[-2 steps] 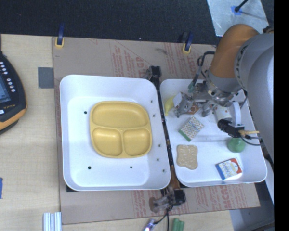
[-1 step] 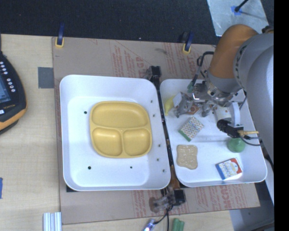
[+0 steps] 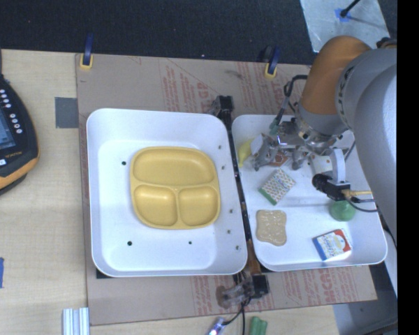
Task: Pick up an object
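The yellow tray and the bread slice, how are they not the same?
The yellow tray is much bigger than the bread slice. The tray lies in the left bin; the bread lies in the right bin, among other small things. The tray has three hollow sections; the bread looks flat and speckled. Both lie flat and apart from the claw.

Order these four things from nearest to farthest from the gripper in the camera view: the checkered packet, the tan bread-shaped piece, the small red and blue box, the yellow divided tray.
From the gripper:
1. Checkered packet, just below it in the right bin.
2. Tan bread-shaped piece, lower in the same bin.
3. Small red and blue box, at the bin's lower right corner.
4. Yellow divided tray, in the left bin.
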You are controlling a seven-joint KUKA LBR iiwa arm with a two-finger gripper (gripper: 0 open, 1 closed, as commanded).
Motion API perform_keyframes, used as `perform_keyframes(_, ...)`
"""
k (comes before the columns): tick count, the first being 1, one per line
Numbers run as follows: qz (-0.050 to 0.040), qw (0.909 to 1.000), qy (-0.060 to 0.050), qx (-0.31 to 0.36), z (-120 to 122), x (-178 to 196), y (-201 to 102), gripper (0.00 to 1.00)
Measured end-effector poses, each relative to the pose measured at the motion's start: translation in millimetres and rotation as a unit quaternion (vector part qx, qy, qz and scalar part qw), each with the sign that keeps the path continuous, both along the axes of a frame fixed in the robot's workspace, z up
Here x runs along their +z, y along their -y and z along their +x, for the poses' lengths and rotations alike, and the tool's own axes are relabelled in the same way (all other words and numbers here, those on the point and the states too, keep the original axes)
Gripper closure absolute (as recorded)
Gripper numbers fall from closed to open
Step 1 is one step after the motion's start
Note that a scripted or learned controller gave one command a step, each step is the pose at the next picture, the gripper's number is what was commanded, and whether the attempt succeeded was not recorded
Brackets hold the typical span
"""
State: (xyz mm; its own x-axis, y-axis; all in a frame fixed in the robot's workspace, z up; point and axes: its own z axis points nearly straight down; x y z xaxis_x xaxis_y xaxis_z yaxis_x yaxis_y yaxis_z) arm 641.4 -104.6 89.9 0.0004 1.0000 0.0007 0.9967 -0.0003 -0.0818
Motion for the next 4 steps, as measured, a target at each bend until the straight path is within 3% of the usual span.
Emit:
perform_keyframes(3,0.0030,1.0000,0.001,0.001,0.5,-0.1,2.2,0.00)
perform_keyframes(4,0.0000,1.0000,0.001,0.000,0.0,-0.3,0.0,0.00)
